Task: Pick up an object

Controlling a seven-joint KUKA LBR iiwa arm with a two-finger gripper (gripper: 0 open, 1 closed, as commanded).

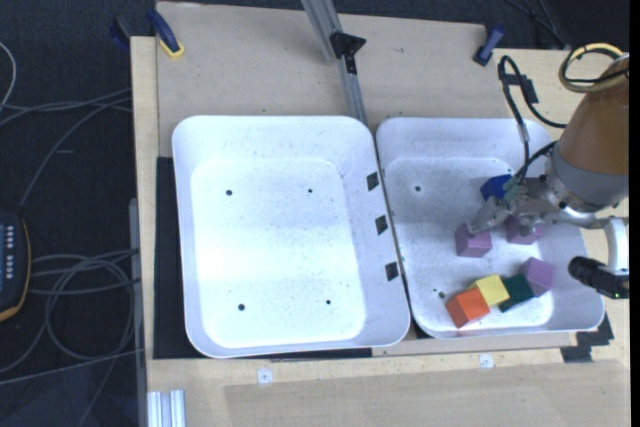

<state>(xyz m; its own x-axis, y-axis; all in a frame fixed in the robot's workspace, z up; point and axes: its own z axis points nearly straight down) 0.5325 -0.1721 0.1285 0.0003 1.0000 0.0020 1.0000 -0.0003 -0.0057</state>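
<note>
Probably lab: clamped bench (300, 65), cables (60, 265).

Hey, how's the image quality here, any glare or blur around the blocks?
Camera view: even overhead light, soft shadows; the left bin is bright, near washed out; the blocks are soft-edged but distinct, like the orange block; the hand area is slightly blurred, so its fingers are hard to read.

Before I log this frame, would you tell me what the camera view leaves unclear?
- Gripper: too small and blurred among the blocks to tell whether its fingers are open or shut.
- Blue block: partly hidden by the gripper, so its shape is unclear.
- Right purple block: partly covered by the gripper; contact cannot be judged.
- Arm: cut off by the right edge.
</note>
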